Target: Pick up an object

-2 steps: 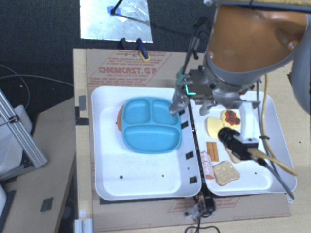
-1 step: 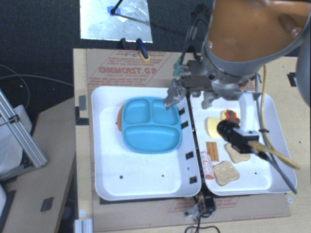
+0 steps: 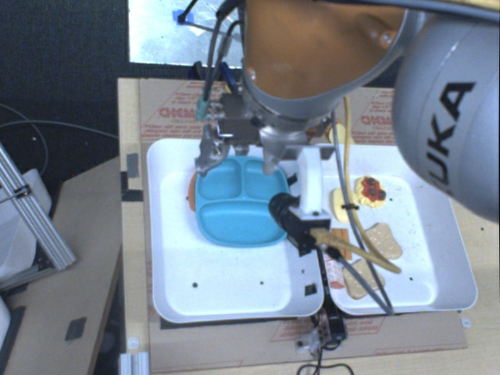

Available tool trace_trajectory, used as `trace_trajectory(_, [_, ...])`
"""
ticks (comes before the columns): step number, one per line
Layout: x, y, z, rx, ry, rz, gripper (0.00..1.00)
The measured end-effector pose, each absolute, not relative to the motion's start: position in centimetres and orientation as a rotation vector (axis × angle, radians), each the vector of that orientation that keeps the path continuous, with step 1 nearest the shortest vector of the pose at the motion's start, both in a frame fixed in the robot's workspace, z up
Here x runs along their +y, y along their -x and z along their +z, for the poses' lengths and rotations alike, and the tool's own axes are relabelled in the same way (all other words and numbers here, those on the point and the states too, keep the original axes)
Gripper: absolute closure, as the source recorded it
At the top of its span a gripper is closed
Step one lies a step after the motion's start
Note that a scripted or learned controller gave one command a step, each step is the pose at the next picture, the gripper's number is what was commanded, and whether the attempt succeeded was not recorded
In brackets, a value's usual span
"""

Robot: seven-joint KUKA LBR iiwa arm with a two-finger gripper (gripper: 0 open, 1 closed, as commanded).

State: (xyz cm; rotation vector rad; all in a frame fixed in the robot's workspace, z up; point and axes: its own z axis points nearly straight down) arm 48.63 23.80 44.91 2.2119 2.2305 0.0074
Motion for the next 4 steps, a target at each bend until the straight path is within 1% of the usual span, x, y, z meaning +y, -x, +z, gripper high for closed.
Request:
trace_trajectory(1, [23.4, -55.4, 54.0, 2.216, -2.218, 0.021, 0.00])
trace_trajectory(2, [23.4, -55.2, 54.6, 2.223, -2.217, 0.010, 1.00])
trace_trajectory(3, [23.4, -49.3, 53.4, 2.228, -2.217, 0.000, 1.00])
trace_trajectory(4, [22.1, -48.6, 49.3, 2.221, -2.222, -0.002, 1.00])
